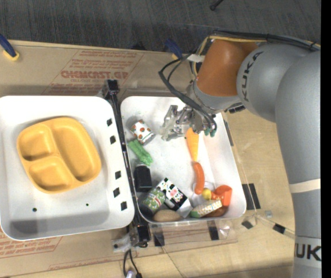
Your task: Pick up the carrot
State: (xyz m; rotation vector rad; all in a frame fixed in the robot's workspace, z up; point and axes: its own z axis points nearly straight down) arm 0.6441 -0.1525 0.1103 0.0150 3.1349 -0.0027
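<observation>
The carrot point(193, 146) is a slim orange piece in the right bin point(230, 155), pointing toward the front. Its upper end reaches up to the gripper point(184, 124), which hangs low at the back of that bin, directly at the carrot's top. The metal gripper parts cover the carrot's upper tip. The grey arm with its orange band point(223, 68) comes in from the upper right.
In the right bin lie a red-and-white toy point(143, 132), a green vegetable point(140, 153), a black block point(142, 178), a cow-patterned carton point(174, 193), a reddish sausage point(198, 177) and a red cup point(223, 194). A yellow divided tray point(58, 153) sits in the left bin point(14, 213).
</observation>
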